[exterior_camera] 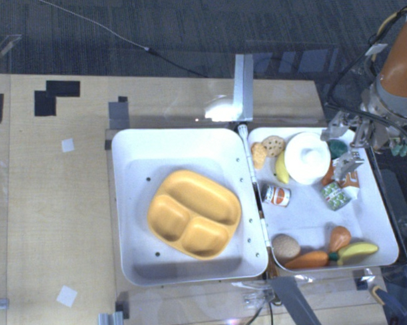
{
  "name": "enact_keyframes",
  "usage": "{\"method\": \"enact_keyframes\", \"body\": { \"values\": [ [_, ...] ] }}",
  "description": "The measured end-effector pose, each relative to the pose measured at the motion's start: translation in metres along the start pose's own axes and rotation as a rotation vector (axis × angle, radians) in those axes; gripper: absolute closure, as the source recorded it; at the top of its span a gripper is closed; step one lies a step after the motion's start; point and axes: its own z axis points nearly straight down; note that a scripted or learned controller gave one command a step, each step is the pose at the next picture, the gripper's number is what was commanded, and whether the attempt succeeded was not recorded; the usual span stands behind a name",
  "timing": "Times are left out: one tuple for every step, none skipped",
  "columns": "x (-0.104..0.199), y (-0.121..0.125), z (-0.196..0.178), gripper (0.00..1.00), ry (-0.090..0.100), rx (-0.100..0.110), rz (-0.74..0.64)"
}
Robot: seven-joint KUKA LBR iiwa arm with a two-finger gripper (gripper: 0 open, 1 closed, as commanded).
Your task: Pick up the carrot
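Carrot: the long orange carrot with a green stem end (307, 259) lies along the near wall of the right shallow white bin (385, 219), touching a brown oval potato-like item (285, 246) on its left.
Near neighbours: a yellow banana-shaped piece (357, 250) and an orange-brown pear-shaped piece (339, 238) lie just beside the carrot's green end.
Left bin: the left shallow white bin (128, 194) holds a yellow three-compartment plastic tray (193, 212).
Labels: a small red-and-white can (276, 195) and a green-and-white packet (336, 195) carry print too small to read.
Far items: a white round lid or bowl (307, 157), a yellow banana (281, 168) and two cookies (266, 149).
My gripper: my two-finger gripper (350, 150) hangs over the right bin's far right part, well apart from the carrot; I cannot tell its state.
Surface: a pale wooden bench (52, 217) with black marks, against dark floor.
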Motion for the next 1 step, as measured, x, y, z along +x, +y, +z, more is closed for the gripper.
{"method": "enact_keyframes", "body": {
  "values": [
    [0.0484, -0.0123, 0.0690, 0.00, 0.004, 0.000, 0.364]
  ]
}}
